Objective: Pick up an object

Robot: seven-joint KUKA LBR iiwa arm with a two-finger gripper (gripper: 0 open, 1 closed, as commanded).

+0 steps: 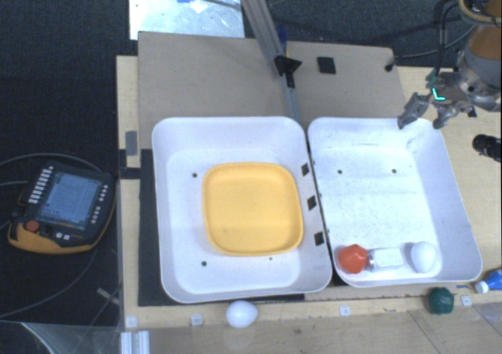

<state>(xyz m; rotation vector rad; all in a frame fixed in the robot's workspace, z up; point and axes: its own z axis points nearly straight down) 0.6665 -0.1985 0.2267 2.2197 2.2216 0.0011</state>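
My gripper (426, 114) hangs over the far right corner of the right bin (376, 187), its two fingers spread apart with nothing between them. A yellow square plate (252, 207) lies in the middle of the left bin (176, 187). Along the near wall of the right bin sit an orange-red ball (353, 258), a small white block (387, 258) and a white egg-shaped object (422, 256), all well apart from the gripper.
A white egg (241, 314) rests on the bench in front of the left bin. A dark green ball (440, 301) and a blue-tipped item (488, 284) lie by the right bin's near corner. A teach pendant (61, 205) sits far left. A slanted pole (263, 11) rises behind the bins.
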